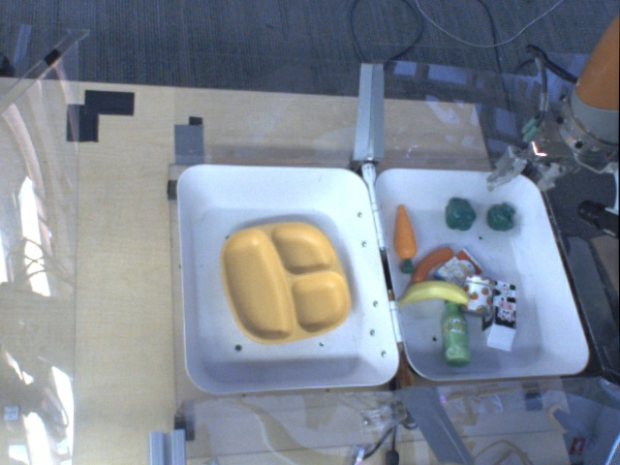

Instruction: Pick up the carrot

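Note:
The carrot (404, 232) is orange with a small green end. It lies lengthwise in the right bin (567, 289), close to that bin's left wall. My gripper (525, 170) hangs over the bin's far right corner, well to the right of the carrot and higher up in the view. Its fingers (506, 170) stand apart, open, with nothing between them.
Just below the carrot lie a red-orange long piece (432, 262), a banana (433, 294), a green bottle (455, 337) and small printed boxes (492, 303). Two dark green lumps (460, 213) (501, 217) sit below the gripper. The left bin (194, 260) holds a yellow divided plate (286, 281).

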Controlling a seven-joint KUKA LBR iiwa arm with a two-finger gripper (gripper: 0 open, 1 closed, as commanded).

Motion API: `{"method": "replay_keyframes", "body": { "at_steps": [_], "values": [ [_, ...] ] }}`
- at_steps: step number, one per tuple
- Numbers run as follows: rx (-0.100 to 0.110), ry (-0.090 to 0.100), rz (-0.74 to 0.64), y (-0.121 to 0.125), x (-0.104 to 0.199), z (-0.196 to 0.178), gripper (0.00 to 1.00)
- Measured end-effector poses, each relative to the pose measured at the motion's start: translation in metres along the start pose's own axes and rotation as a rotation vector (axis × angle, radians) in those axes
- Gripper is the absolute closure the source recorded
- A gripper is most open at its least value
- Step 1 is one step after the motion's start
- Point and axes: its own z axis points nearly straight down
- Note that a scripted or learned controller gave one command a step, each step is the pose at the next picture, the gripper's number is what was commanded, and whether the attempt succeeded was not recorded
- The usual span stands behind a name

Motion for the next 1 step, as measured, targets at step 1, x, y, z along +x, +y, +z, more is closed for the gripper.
{"method": "replay_keyframes", "body": {
  "at_steps": [1],
  "values": [
    [0.005, -0.002, -0.381, 0.0093, 0.0377, 0.1189, 0.0]
  ]
}}
